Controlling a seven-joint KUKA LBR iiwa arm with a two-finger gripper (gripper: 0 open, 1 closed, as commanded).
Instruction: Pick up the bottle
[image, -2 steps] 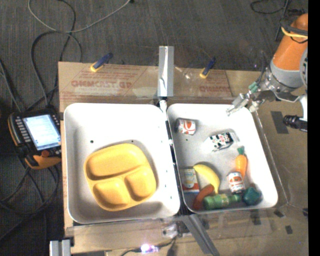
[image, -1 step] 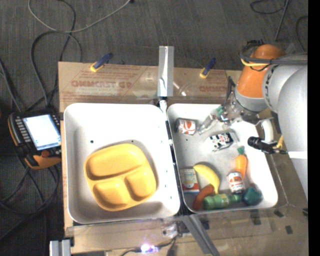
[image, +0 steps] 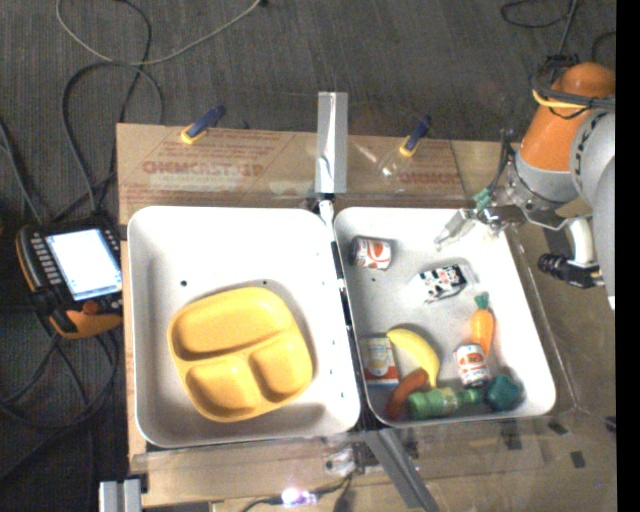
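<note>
Camera view, left to right: yellow divided tray sits in the left bin. Right bin holds a can, banana, carrot, and the small bottle upright near the front. Claw hovers at the bin's back rim, spread narrowly, holding nothing.

tray in left bin, bottle in right.

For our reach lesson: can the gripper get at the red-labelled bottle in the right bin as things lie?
Probably yes: nothing covers the bottle from above, but the carrot and a green item crowd it, leaving the gripper little room.
</note>
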